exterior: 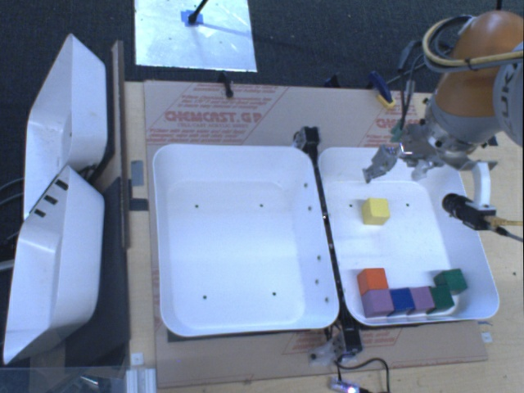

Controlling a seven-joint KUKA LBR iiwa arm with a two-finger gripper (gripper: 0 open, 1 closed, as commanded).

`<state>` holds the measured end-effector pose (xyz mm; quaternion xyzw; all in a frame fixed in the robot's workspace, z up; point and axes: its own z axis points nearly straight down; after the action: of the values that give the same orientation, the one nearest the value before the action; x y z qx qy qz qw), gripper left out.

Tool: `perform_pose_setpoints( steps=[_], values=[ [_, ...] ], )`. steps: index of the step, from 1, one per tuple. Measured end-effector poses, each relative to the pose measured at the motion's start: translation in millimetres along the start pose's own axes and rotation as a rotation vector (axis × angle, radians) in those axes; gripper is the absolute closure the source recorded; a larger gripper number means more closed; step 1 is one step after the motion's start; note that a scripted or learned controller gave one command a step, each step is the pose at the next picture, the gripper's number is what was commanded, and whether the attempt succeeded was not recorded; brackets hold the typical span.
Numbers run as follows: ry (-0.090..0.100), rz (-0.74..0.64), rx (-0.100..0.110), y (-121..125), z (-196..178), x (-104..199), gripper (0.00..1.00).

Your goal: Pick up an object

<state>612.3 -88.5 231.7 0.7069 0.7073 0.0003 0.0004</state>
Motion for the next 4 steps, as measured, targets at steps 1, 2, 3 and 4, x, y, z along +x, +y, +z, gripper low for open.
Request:
perform_pose_setpoints(
  steps=[1,2,3,4],
  values=[
    [0.0,0.002,0.008,-19,150,-13,0.0],
    [0.0,-0.001,-0.001,39,145,-18,0.0],
    [0.0,0.001,0.001,-12,145,-5,0.0],
    [0.0,0.001,-0.002,-11,134,-6,1.0]
  ],
)
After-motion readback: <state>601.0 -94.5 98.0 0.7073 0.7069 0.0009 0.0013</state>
